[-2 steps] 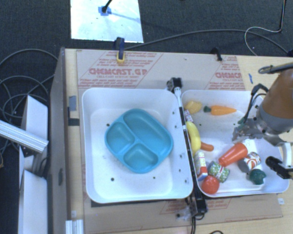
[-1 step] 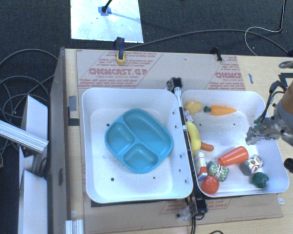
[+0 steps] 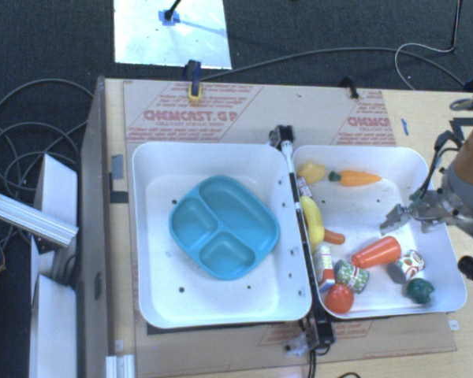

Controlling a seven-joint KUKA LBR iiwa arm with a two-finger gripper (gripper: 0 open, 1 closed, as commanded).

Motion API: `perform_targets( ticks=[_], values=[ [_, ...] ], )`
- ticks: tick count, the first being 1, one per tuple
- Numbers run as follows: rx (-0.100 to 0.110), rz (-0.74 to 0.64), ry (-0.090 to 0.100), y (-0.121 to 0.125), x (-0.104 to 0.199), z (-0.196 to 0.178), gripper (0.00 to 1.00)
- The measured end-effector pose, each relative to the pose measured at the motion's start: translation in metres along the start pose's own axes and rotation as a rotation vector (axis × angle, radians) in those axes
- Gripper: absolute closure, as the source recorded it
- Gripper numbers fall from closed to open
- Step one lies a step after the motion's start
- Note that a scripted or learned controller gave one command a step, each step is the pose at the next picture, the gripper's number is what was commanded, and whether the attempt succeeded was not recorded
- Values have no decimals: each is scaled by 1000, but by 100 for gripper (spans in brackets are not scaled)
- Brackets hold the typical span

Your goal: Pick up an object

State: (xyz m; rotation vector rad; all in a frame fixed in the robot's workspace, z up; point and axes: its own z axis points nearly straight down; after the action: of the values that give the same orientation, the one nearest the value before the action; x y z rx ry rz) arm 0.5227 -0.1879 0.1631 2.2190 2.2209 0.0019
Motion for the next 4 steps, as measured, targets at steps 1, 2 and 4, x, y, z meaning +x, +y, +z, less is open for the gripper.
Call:
perform_targets(
  ticks=[1, 2, 4],
  values=[
    [2, 0, 1, -29, 13, 72, 0],
    [1, -3, 1, 16, 59, 79, 0],
    [-3, -3, 0, -2, 54, 68, 100]
  ],
)
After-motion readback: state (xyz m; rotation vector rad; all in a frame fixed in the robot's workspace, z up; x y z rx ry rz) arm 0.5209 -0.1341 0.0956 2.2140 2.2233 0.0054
